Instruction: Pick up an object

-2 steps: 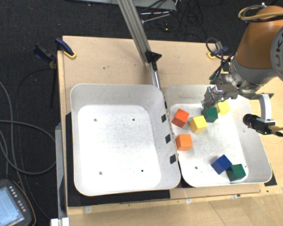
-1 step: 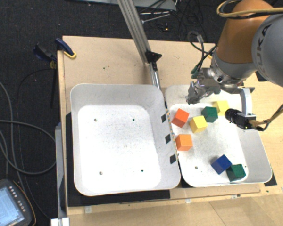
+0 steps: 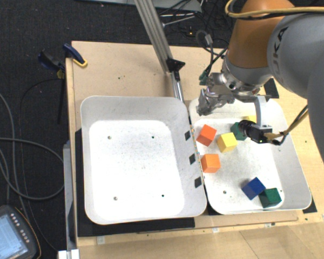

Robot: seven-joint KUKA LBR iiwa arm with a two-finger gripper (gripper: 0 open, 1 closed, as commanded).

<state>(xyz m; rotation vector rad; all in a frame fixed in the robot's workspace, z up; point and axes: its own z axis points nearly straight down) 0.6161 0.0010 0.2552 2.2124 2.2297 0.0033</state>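
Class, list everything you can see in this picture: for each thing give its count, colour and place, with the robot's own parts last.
bins: 2, white, side by side on the bench; left bin, right bin
orange blocks: 2, right bin's left side; upper, lower
yellow block: 1, right bin, beside the upper orange block
blue block: 1, right bin, near front
green block: 1, touching the blue block
clamp: 1, blue and yellow, bench's back left corner
arm: 1, grey with orange band, reaching from the right
pincer: 1, over the right bin's back left corner

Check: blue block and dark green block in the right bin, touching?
Touching. The camera view shows the blue block and the dark green block pressed corner to side, no white bin floor between them.
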